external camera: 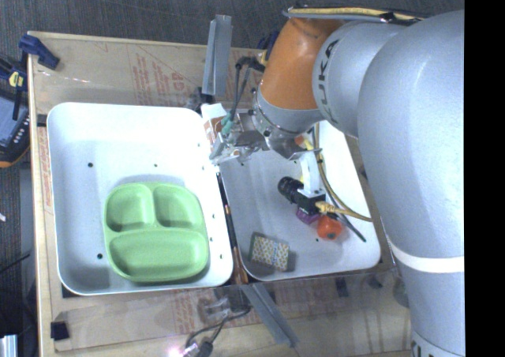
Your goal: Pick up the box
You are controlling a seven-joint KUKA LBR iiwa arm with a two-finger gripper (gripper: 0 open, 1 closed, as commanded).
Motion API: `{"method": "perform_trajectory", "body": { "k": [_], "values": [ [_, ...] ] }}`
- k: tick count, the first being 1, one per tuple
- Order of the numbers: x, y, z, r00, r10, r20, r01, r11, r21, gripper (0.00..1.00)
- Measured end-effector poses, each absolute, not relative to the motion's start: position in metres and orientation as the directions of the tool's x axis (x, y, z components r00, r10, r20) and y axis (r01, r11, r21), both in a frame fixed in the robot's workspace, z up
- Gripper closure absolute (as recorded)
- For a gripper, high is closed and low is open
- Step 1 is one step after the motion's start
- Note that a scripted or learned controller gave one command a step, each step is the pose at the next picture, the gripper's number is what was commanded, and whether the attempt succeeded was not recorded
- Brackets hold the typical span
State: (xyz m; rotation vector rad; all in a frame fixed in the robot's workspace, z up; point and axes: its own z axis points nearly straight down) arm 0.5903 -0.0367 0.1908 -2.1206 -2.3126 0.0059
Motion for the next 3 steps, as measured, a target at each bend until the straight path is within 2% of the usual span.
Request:
{"method": "perform_trajectory", "body": {
  "k": [1,2,3],
  "values": [
    [0.597,-0.037,0.192,-0.212,0.977,0.0,0.977,0.212,0.0,1.0],
    [0.564,-0.041,0.191,-0.057,0.998,0.001,0.998,0.057,-0.006,1.0],
    [0.619,-0.051,0.222,-0.039,0.999,0.0,0.999,0.039,-0.003,1.0]
  ]
}}
